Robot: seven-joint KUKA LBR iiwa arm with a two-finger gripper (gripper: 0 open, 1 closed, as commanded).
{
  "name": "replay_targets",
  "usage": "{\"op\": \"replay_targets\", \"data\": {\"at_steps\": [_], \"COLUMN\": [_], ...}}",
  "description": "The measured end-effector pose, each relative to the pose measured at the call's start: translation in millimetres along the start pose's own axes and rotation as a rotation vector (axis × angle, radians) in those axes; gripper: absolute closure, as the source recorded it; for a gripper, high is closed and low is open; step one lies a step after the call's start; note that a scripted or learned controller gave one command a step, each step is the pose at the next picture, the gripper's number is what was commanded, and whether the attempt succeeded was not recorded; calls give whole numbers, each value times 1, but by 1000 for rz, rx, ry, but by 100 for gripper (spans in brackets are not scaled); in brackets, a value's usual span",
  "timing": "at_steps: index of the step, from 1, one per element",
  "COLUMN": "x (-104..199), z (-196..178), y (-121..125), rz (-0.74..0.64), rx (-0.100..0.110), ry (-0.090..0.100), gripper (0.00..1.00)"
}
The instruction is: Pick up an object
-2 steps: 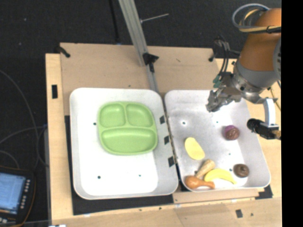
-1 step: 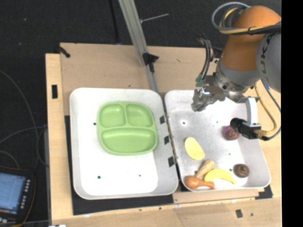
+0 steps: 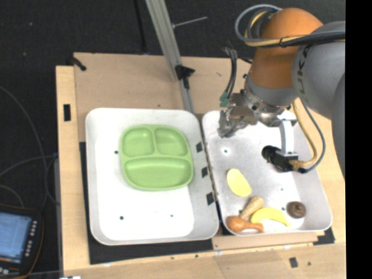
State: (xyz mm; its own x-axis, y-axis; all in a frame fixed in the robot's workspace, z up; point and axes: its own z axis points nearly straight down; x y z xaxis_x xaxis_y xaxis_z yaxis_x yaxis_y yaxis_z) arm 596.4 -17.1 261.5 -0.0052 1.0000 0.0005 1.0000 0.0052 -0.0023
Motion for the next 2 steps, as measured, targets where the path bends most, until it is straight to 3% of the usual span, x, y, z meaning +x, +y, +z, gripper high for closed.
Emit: {"op": "replay_targets", "data": {"at_steps": [2], "x": [88], "z": [9], "y": [19], "rz": [-2], "rx": [-4], "ry": [1], "gripper": [100]}}
